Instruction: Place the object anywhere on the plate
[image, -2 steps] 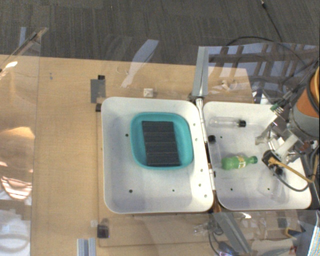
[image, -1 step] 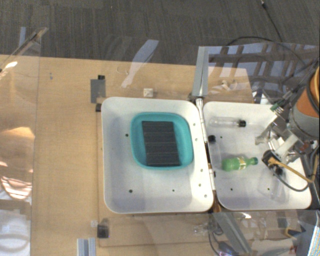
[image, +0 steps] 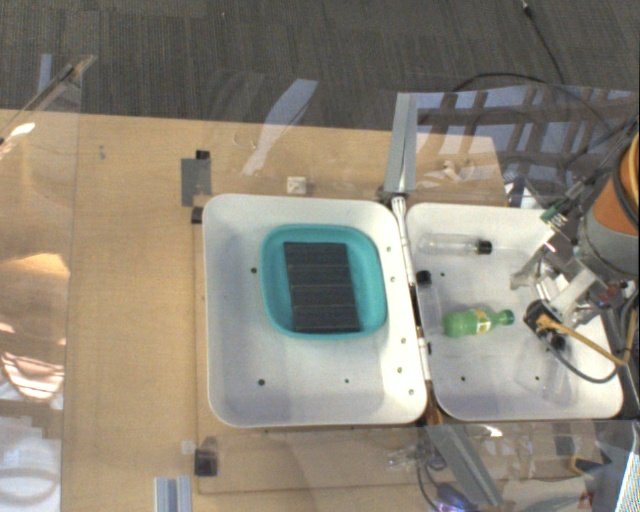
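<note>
A teal plate (image: 272, 290) lies in the left bin (image: 235, 370). A dark ridged rectangular block (image: 322, 287) rests flat on the plate's middle. In the right bin (image: 480, 395) a small green bottle (image: 475, 322) lies on its side, neck pointing right. My gripper (image: 548, 300) hangs over the right part of that bin, just right of the bottle's neck and apart from it. I see nothing held in it.
A clear tube with a black cap (image: 452, 244) lies near the right bin's back wall, and a small black piece (image: 423, 277) sits by its left wall. Cables trail from the wrist at the right. A metal divider (image: 400, 150) stands behind the bins.
</note>
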